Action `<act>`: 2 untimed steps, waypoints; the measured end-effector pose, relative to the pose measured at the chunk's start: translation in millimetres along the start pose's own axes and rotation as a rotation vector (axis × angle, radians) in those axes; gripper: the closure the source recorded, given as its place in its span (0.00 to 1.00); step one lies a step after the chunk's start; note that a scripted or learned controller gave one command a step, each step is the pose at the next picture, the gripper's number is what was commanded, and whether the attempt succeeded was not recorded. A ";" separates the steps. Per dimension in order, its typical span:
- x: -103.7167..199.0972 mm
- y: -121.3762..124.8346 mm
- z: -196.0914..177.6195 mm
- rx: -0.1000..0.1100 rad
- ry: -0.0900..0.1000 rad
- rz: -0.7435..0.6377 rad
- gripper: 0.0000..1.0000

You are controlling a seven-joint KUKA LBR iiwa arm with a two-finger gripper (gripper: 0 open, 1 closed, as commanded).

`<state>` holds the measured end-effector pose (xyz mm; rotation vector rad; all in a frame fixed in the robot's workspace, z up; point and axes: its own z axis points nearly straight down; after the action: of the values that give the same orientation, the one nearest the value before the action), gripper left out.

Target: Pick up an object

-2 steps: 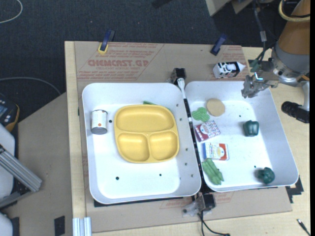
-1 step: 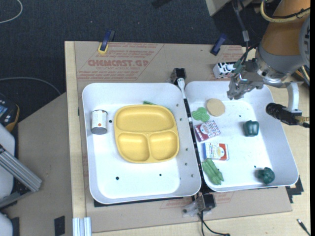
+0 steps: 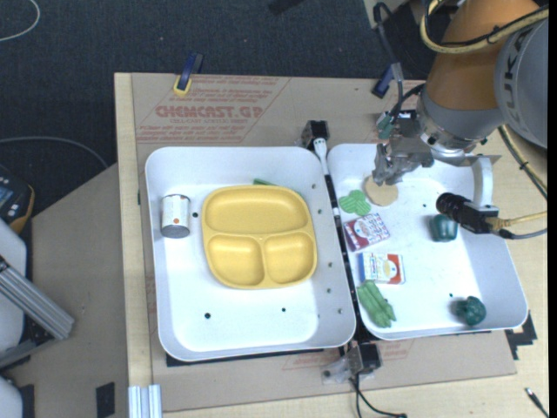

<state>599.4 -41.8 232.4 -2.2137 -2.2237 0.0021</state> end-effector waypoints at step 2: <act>-13.9 2.3 13.3 0.000 -0.002 0.005 1.00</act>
<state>601.7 -55.6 219.1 -2.2197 -2.2190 0.0043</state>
